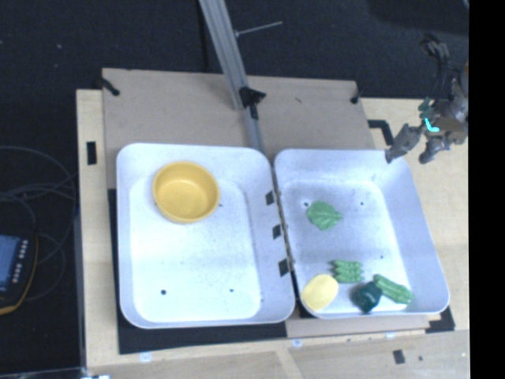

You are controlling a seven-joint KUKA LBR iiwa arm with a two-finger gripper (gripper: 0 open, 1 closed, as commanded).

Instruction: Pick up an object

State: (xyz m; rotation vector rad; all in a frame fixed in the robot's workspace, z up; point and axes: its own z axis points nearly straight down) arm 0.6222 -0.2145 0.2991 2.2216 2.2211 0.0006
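Observation:
My gripper (412,149) hangs at the far right, above the back right corner of the right bin (410,212), open with nothing between its fingers. In that bin a green leafy piece (323,215) lies near the middle. Along the front edge sit a yellow round object (319,291), a small green ridged object (346,272), a dark teal object (367,297) and a light green object (394,289). All of these lie well forward and left of the gripper. A yellow bowl (186,191) stands in the back left of the left bin (197,290).
A grey metal rail (225,42) runs from the top down to the gap between the bins. The bins rest on a light wooden bench (331,93). A handheld device (14,267) with cables lies on the dark floor at the left.

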